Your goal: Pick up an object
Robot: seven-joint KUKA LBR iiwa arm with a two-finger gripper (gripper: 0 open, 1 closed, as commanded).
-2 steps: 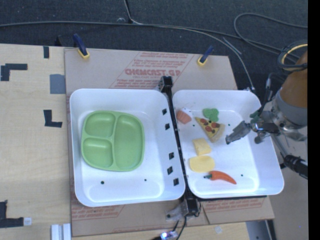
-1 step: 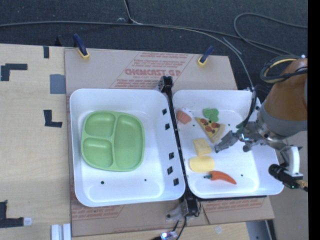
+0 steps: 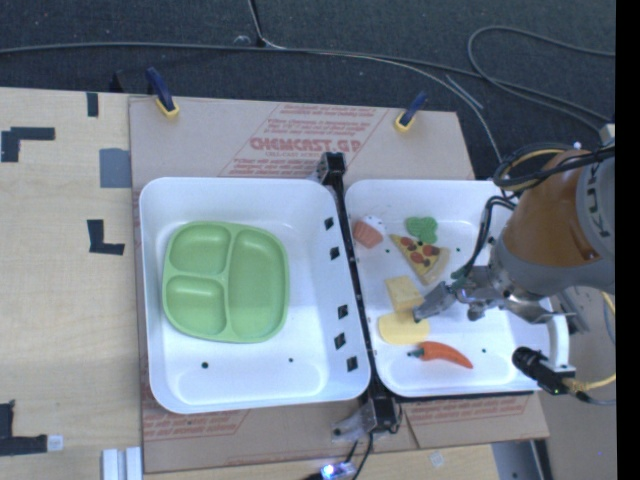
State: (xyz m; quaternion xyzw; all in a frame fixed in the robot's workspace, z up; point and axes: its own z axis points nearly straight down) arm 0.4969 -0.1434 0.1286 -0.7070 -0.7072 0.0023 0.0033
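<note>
Gripper (image 3: pixel 425 308): low in the right bin (image 3: pixel 480 383), tips at the yellow cheese slice (image 3: pixel 402 293); finger state cannot be told.
Neighbours: yellow round piece (image 3: pixel 400 330), orange carrot (image 3: pixel 445 354), pizza slice (image 3: pixel 420 255), green leaf (image 3: pixel 421 228), pink piece (image 3: pixel 368 234).
Left bin (image 3: pixel 240 383): holds green divided plate (image 3: pixel 226 281).

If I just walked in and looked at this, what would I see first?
Probably the big green tray with its three sections, lying in the left white bin. Next, the grey and orange robot arm reaching in from the right, its gripper low over the right bin. There sit small toy foods: a pizza slice, an orange carrot and yellow pieces.
</note>
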